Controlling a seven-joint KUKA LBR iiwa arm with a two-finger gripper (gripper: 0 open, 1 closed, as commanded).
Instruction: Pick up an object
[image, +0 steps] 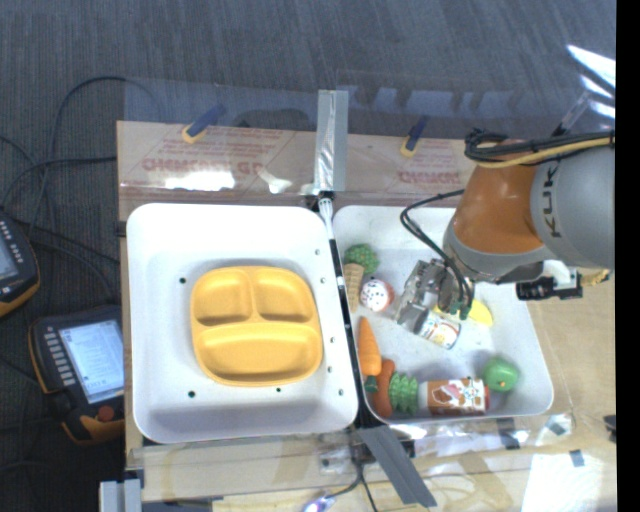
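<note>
The metal two-finger gripper (428, 300) is seen low inside the right-hand shallow white bin (530, 385), reaching in from the right beneath the grey arm with its orange band (498, 215). Whether its jaws are open or closed cannot be told, and nothing can be made out as held between them. Just below and to the right of the gripper, a small white jar with a printed label (441, 330) is lying, so close that contact cannot be ruled out, and a yellow piece (481, 314) is seen just beyond it. To the gripper's left, a white ball with red dots (375, 294) is found near a green leafy toy (361, 258) and a tan cone (353, 281). Lower along the bin's left wall, an orange toy carrot (369, 345) is laid lengthwise. Along the near wall, a green toy vegetable (403, 392), a red-labelled bottle on its side (456, 396) and a green toy apple (501, 376) are lined up. In the left-hand white bin (160, 300), a yellow plastic tray with three compartments (256, 324) is resting flat. Both bins are carried side by side on the table (590, 330).
</note>
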